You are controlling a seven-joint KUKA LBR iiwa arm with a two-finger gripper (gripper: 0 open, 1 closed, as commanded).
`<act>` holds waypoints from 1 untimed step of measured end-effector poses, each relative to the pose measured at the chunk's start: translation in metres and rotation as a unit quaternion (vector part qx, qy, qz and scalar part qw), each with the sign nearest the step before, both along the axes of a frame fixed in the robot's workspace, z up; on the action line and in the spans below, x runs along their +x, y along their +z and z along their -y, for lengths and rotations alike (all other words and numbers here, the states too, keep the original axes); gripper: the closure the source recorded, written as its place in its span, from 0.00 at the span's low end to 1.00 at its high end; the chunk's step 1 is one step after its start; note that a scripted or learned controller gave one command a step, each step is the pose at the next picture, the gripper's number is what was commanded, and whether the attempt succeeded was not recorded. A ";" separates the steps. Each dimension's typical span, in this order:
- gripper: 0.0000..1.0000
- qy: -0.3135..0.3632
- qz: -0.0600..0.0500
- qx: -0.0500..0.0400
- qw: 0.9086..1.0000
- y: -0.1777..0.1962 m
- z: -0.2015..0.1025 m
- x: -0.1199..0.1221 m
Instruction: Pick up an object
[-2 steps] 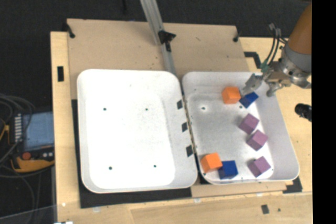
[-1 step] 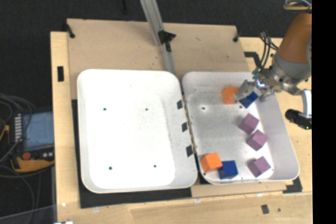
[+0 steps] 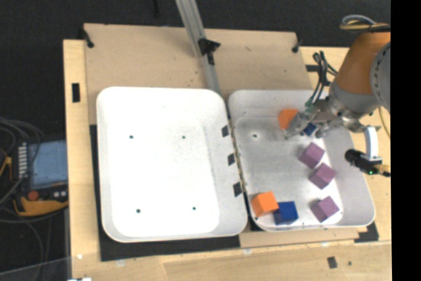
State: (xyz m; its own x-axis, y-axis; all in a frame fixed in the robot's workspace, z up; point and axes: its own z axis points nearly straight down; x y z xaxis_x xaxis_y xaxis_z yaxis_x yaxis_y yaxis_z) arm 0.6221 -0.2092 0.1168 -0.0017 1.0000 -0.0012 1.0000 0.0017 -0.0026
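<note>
The right bin (image 3: 263, 161) holds several small blocks. Three purple cubes (image 3: 312, 155) (image 3: 322, 176) (image 3: 325, 208) lie along its right side. An orange block (image 3: 265, 203) and a blue block (image 3: 286, 213) sit at its front edge. Another orange piece (image 3: 287, 118) lies near the back. My gripper (image 3: 304, 128) hangs low over the bin, just right of that orange piece, with something small and blue (image 3: 309, 131) at its tip. The arm hides the fingers.
The left bin (image 3: 164, 161) lies beside the right one. A slanted metal pole (image 3: 191, 16) rises behind the bins. Black clips (image 3: 230, 158) sit on the rims between the bins. A handheld controller (image 3: 39, 174) rests at the far left.
</note>
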 end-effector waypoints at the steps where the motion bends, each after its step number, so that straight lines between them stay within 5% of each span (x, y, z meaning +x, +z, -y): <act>1: 1.00 0.000 0.004 -0.001 1.000 0.015 0.001 0.002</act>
